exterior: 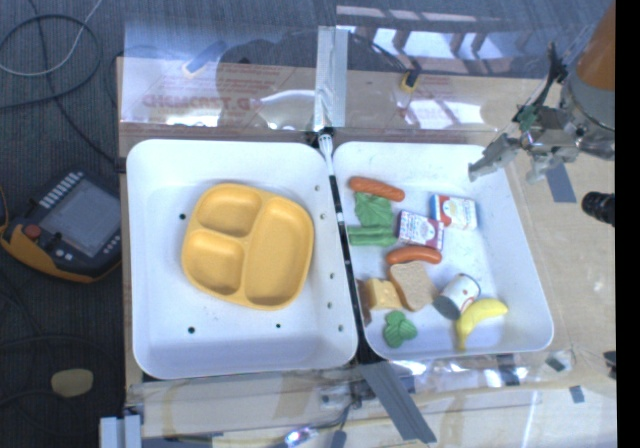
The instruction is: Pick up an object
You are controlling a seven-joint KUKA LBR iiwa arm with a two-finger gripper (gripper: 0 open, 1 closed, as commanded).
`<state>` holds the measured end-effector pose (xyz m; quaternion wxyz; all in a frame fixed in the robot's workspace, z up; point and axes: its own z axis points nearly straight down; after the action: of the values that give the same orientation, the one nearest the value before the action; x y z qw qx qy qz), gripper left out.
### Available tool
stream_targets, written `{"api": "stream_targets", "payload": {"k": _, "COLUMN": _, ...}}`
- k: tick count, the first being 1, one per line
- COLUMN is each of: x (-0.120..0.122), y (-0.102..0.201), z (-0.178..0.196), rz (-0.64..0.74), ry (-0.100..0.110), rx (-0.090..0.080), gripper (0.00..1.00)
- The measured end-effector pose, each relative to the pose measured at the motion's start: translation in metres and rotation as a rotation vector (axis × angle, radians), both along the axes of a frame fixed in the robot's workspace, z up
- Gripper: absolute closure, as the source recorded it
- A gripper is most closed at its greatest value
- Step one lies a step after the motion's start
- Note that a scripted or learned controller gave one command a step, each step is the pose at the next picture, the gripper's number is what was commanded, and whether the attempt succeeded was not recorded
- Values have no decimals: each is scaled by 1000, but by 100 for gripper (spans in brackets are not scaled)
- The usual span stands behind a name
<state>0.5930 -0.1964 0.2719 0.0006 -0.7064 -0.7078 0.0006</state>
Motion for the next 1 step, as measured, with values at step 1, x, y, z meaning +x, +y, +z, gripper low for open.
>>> {"api": "stream_targets", "payload": {"k": 1, "x": 34, "y": -6, "z": 80, "rz": 195, "ry": -1, "rx": -4, "gripper": 0}}
